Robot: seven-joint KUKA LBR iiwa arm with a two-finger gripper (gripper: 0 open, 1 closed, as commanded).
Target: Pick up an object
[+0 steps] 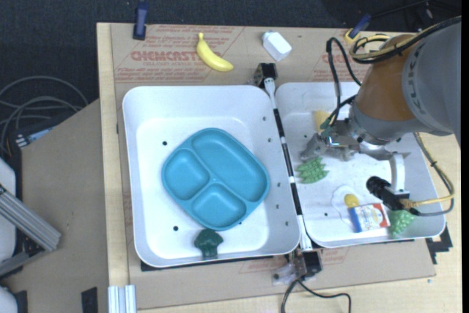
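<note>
Gripper (316,146) sits low in the right bin (293,95), whether parted or together cannot be told. Nearest thing, a green leafy toy (312,171), lies just beside it at six o'clock, apparently untouched, near the bin's nine-o'clock wall.

Small green toy (313,171) flat in right bin (322,231)

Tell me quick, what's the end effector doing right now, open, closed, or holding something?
End effector: low in the right bin, just above the light green toy; open or closed cannot be told, and nothing visibly held.
</note>
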